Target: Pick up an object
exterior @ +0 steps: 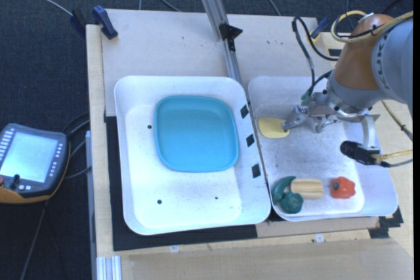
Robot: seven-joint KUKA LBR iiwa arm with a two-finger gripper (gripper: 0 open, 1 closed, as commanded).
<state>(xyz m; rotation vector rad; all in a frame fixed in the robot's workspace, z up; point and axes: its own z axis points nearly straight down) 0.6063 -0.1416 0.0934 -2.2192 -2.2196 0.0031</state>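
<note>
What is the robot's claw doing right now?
Two-finger gripper: at the pale yellow flat piece in the right white bin; open or shut cannot be told.

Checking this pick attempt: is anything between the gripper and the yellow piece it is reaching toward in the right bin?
Nothing visible stands in the way. The gripper sits right at the edge of the yellow piece in the right bin. The green item, tan block and red item lie apart, along the bin's near side.

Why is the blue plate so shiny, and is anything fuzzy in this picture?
In the camera view, overhead light glares softly off the blue plate and the left bin's rim; the gripper looks slightly blurred beside the yellow piece; shadows stay faint.
</note>
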